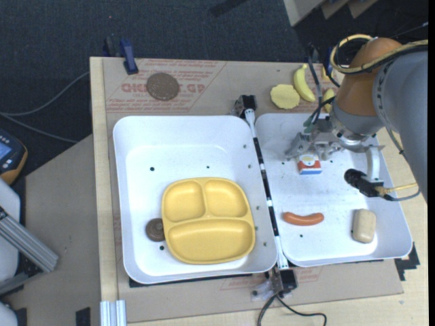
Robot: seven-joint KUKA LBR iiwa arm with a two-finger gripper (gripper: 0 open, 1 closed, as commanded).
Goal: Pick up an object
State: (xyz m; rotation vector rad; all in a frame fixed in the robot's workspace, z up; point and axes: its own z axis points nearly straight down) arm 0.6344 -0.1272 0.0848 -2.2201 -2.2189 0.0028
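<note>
**A:** Start with the overhead camera view. What do you have in the right bin (pixel 391 246)?

**B:** You have the gripper (pixel 314 149) low in the upper part of that bin, and a small red, white and blue carton (pixel 310 166) sits just under its tip, touching or very nearly so. Your arm (pixel 370 87) comes in from the upper right and hides much of the wrist, so I cannot tell how wide the gripper stands, or whether it has hold of the carton.

**A:** Anything else you could go for?

**B:** A sausage (pixel 303 217) lies lower in the same bin, and a pale beige block (pixel 363 225) lies near the lower right corner. Both are well apart from the gripper. The carton looks like your target, since the gripper stands straight over it.

**A:** And the left bin (pixel 136 141)?

**B:** A yellow divided plate (pixel 206 219) fills its lower middle, with a small brown disc (pixel 155 229) touching its left edge. They sit far from your arm.

**A:** Outside the bins?

**B:** A banana (pixel 303 83) and a yellow lump (pixel 285 96) rest on the table (pixel 109 182) above the right bin.
</note>
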